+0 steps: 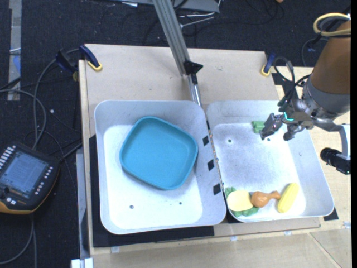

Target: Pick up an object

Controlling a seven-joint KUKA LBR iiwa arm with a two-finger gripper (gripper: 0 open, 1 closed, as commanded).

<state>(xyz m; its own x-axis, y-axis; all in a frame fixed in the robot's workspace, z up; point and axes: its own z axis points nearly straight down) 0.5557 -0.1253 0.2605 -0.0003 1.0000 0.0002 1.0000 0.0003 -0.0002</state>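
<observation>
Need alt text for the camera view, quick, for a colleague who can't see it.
The gripper hangs open over the right bin, beside a green toy at its far edge. Three more toys lie at its near edge; the left bin holds a blue plate.

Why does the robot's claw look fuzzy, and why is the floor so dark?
In the camera view the claw is small and a bit blurry, so its details smear together. The white bins look bright and washed out; the blue plate is fairly sharp with a soft shadow under it. The floor is black carpet, so it looks dark. The toys at the front look soft and grainy.
</observation>
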